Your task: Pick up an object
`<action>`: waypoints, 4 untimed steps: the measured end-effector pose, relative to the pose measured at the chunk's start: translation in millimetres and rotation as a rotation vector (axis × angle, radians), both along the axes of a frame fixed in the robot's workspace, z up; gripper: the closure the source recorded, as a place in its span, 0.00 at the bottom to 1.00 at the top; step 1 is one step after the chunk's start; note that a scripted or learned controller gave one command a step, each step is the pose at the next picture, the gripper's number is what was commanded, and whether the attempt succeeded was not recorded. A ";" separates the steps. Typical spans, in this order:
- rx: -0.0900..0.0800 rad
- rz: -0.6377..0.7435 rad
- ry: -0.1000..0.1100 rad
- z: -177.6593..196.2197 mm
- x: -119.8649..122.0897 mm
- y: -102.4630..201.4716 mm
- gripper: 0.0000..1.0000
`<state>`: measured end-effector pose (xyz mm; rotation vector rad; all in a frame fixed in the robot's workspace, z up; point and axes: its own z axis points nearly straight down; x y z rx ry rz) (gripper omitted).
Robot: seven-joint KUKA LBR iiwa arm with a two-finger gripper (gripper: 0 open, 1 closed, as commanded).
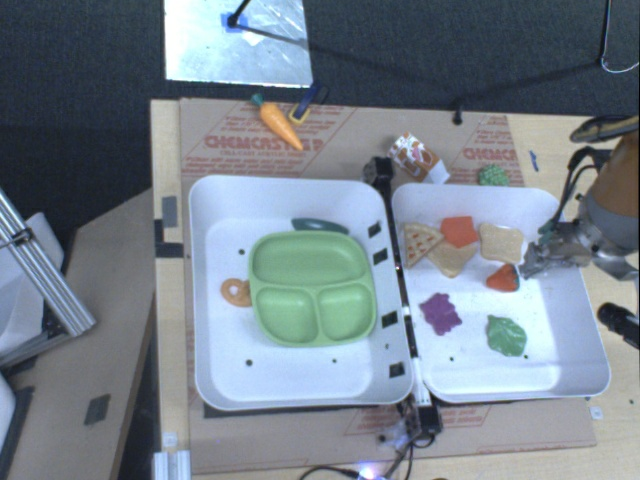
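Your gripper sits in the right bin, seemingly touching the red piece; you cannot tell whether it grasps anything.

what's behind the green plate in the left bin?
A dark teal object pokes out past the far rim of the green plate. The plate covers most of it, so its shape can't be told.

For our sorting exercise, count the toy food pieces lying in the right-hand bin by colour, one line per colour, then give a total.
Red or orange-red: 2, the square piece and the strawberry-like piece
Tan or beige: 3, the waffle wedge, the middle piece, the toast
Purple: 1
Green: 1
Total: 7
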<state>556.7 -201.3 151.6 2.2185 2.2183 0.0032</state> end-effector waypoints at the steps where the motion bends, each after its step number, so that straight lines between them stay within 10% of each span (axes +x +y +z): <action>1: -0.001 0.004 -0.002 58.9 10.2 -2.4 1.00; 2: 0.000 0.005 0.001 73.7 11.2 -2.6 1.00; 4: 0.004 0.009 0.006 71.0 -12.0 99.0 1.00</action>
